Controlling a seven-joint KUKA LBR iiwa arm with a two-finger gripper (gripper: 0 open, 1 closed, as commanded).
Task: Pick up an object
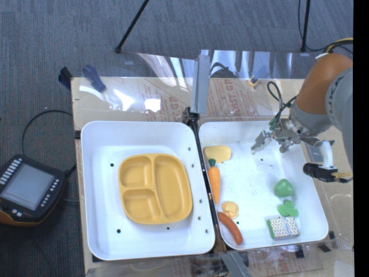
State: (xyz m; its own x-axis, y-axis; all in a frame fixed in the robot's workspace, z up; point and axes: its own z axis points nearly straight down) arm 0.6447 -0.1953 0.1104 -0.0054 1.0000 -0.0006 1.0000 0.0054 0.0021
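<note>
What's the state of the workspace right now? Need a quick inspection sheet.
Surface: bench under a shiny clear sheet, bearing two white bins, the left bin and the right bin.
Job's things: in the right bin, a carrot, a sausage, a pale yellow piece, a small yellow piece, a green pepper, a green leafy piece and a patterned box.
Clutter: a yellow divided plate in the left bin.
End effector: above the right bin's far side, nothing seen between its fingers.
Cables: black cable on the arm; another across the floor.
Surroundings: grey carpet, a handheld control pad on the left, tripod legs.
</note>
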